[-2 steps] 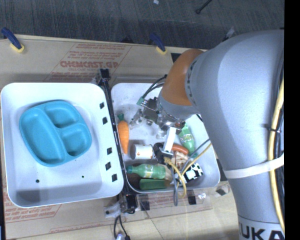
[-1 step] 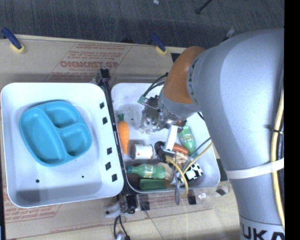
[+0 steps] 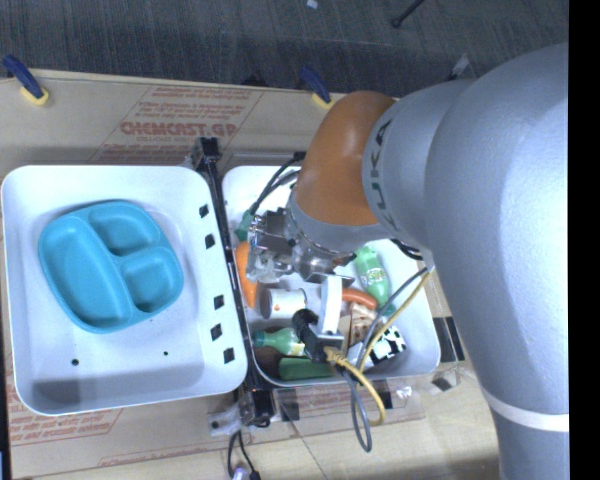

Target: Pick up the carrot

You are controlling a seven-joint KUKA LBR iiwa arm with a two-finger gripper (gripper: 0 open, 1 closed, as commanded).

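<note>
Claw point(image 3: 272, 258) low in right bin point(image 3: 242, 180), near its left wall; finger state cannot be told. Carrot point(image 3: 243, 271) just left of claw, lying along that wall, little room beside it. Green bottle point(image 3: 372, 273) and other clutter crowd the right. Left bin point(image 3: 20, 268) holds blue tray point(image 3: 110, 264).

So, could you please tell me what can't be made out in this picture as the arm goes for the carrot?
- Carrot, camera view: an orange sliver by the right bin's left wall; the wrist covers the rest.
- Pincer, camera view: open or shut can't be told, the arm's own hardware hides it.
- Green bottle and other items in the right bin: partly covered by arm and cables.
- Blue tray in the left bin: fully seen.
</note>
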